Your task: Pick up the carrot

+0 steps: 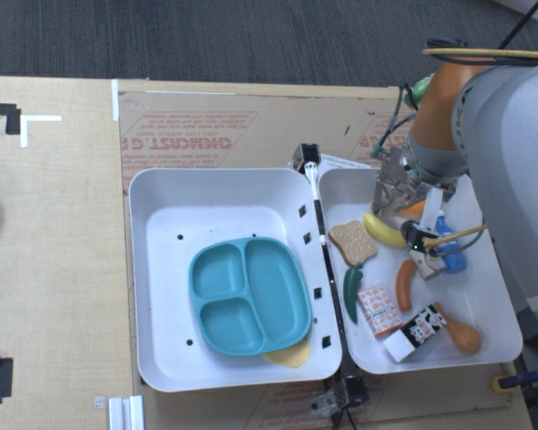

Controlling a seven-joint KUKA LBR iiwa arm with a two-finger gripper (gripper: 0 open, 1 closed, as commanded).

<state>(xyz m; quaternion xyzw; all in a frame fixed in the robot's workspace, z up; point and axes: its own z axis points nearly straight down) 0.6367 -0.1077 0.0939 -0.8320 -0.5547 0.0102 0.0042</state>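
An orange piece that I take for the carrot (415,210) lies near the back of the right bin (484,358), mostly hidden by the arm's wrist. My gripper (394,201) is lowered into that bin, directly left of the orange piece and just above the yellow banana (386,232). From this angle I see nothing clearly held in the gripper.
The right bin also holds a bread slice (352,242), a green pepper (352,290), a pink packet (377,305), an orange sausage (403,283), a black-and-white carton (420,328) and a blue object (449,256). A teal divided plate (249,294) sits in the left bin (136,240).
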